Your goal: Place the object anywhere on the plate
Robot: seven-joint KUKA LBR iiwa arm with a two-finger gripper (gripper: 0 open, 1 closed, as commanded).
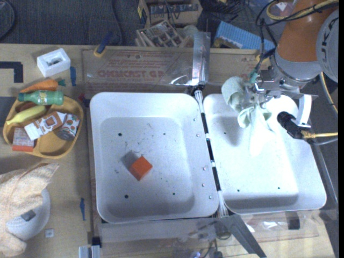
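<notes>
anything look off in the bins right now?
Yes. The task calls for a plate, but none is recognisable in either bin. The orange block sits alone in the left bin, tilted on an edge rather than flat, with dark specks scattered around it. The gripper hangs over the right bin, far from the block.

An orange cube (pixel 141 167) with a grey face sits in a white bin (pixel 107 117); the tabletop (pixel 80 165) is tan.

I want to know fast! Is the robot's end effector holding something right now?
End effector: it has a pale cloth hanging from it, over the right bin.
</notes>
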